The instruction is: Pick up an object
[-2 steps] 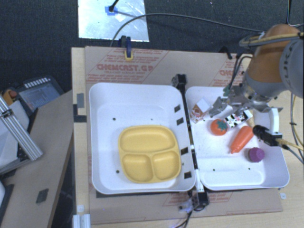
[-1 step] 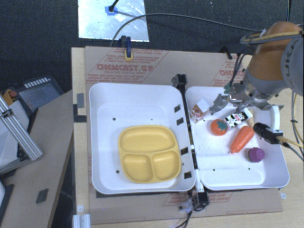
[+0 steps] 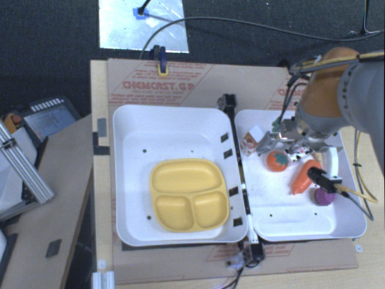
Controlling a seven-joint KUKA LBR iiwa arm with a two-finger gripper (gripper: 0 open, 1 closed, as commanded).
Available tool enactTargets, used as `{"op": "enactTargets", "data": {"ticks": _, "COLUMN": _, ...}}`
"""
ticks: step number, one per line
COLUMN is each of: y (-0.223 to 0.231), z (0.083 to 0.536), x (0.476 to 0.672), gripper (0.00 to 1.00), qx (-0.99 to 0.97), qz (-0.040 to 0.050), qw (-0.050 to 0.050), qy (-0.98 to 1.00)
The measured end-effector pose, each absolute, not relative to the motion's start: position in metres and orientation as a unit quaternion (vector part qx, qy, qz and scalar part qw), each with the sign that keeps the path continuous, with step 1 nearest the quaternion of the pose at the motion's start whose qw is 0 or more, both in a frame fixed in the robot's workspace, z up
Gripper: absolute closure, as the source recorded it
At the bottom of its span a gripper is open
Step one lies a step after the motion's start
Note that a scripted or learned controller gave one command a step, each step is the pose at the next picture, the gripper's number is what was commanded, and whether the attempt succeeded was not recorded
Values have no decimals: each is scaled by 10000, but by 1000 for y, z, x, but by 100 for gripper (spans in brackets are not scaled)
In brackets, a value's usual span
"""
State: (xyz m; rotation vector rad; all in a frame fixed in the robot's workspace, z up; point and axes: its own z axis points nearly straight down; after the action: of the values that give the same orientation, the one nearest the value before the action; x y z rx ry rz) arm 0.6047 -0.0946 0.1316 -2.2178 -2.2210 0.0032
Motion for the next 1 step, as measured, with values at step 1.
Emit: {"op": "enactTargets", "data": {"ticks": 1, "y": -95, "z": 109, "x": 612, "gripper": 0, "qx": -7065, "qz": -69, "qw": -95, "qy": -7076}}
